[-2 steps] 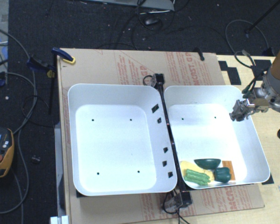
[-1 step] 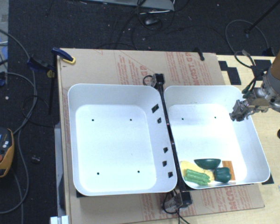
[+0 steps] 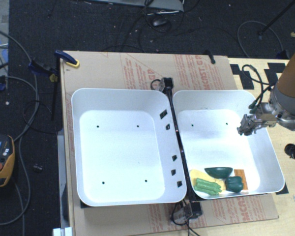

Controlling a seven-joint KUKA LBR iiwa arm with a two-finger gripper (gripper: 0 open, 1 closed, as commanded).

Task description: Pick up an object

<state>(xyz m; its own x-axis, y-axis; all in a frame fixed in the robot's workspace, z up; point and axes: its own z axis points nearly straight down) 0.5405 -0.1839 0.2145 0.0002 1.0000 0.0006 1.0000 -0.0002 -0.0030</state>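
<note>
Several small objects lie in the near corner of the right bin (image 3: 211, 102): a dark green bowl-shaped piece (image 3: 219, 171), a light green ridged piece (image 3: 207, 186), a teal green lump (image 3: 234, 184), a yellow piece (image 3: 199, 175) and an orange-brown block (image 3: 240, 174). My gripper (image 3: 248, 124) hangs over the right side of that bin, well above and behind the objects. Nothing shows between its fingers.
The left bin (image 3: 88, 102) sits beside the right one, with a black divider strip (image 3: 174, 136) between them. Both rest on a cardboard sheet (image 3: 118, 68). Cables and a yellow-blue clamp (image 3: 68, 59) lie beyond the bins.
</note>
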